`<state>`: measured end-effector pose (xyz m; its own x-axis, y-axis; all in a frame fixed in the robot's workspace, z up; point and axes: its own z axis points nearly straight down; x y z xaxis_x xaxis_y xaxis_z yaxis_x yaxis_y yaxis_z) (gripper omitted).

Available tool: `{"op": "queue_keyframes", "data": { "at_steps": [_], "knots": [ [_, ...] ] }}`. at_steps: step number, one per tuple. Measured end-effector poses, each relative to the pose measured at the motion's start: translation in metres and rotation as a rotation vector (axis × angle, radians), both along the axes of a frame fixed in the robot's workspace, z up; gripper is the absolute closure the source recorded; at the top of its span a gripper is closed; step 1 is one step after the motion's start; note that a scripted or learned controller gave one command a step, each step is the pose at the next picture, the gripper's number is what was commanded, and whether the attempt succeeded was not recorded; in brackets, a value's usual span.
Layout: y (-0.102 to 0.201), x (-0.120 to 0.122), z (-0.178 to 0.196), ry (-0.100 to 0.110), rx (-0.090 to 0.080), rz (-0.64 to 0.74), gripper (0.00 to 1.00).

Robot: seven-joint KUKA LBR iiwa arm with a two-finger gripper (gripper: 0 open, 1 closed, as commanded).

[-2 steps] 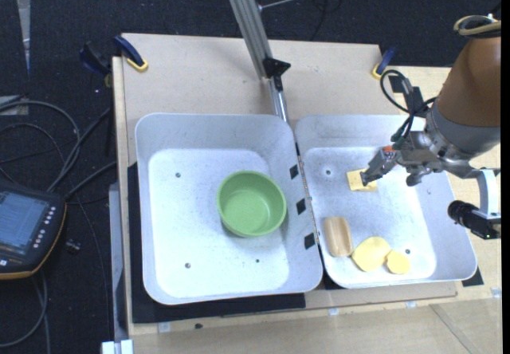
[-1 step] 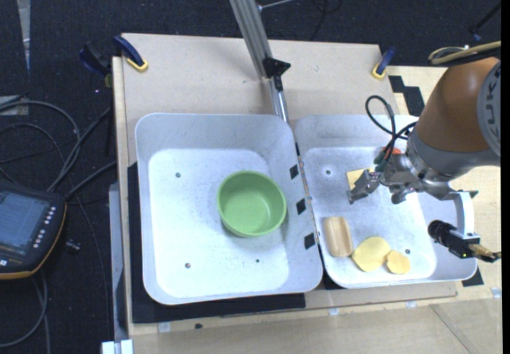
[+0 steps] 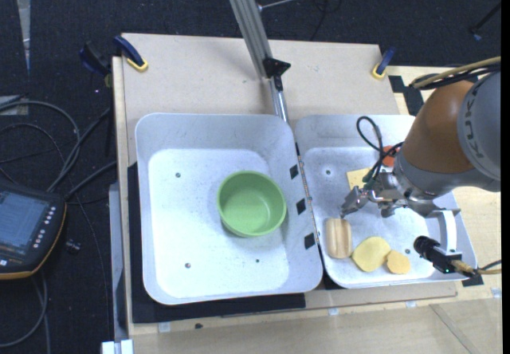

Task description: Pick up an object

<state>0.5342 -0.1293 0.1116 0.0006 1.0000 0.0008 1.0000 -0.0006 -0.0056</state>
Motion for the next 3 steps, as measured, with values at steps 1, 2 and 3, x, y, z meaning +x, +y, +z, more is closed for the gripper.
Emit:
{"op": "queue_keyframes", "data": {
  "at_steps": [1, 2, 3],
  "knots": [
    [0.0, 0.0, -0.017, -0.004, -0.001, 0.001, 0.0],
    [0.0, 0.0, -0.006, -0.007, -0.001, 0.0, 1.0],
    [-0.004, 0.006, 0.038, -0.008, -0.001, 0.001, 1.0]
  ]
}}
